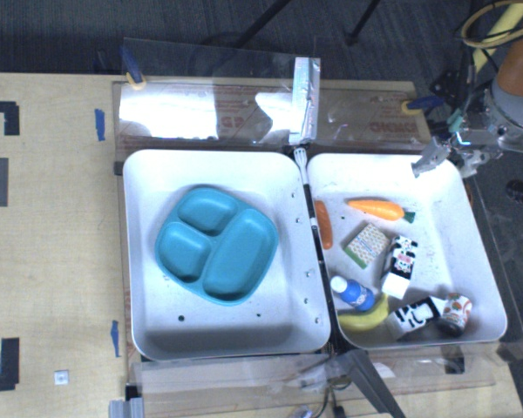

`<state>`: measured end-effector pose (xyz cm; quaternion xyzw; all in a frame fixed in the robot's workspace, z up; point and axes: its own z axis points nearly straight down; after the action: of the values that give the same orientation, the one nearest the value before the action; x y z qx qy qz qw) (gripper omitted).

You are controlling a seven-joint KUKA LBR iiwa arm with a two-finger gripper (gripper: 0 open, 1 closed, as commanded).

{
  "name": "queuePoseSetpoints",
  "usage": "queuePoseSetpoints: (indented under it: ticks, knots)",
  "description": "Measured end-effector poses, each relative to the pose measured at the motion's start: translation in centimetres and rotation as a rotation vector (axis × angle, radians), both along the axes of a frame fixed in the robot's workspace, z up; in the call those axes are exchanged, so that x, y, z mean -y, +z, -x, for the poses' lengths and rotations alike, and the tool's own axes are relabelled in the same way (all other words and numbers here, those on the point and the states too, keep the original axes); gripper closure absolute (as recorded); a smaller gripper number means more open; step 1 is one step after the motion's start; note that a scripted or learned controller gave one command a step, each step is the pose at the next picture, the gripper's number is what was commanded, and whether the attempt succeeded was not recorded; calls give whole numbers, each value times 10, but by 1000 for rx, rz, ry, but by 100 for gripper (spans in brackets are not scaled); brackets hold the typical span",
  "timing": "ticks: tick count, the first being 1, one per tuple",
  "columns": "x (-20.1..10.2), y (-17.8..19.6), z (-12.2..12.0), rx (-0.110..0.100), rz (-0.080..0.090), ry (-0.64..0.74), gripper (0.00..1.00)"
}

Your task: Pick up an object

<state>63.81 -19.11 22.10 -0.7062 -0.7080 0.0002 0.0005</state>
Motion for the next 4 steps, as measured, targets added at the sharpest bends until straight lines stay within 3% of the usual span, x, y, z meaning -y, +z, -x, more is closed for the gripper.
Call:
queuePoseSetpoints:
  ticks: [1, 2, 3, 4]
  knots:
    - [-39, -123, 13, 2, 1, 158, 0]
    - [-38, -113, 12, 4, 1, 156, 100]
    - [-54, -81, -28, 5, 2, 512, 100]
    - [-91, -15, -30, 5, 3, 519, 100]
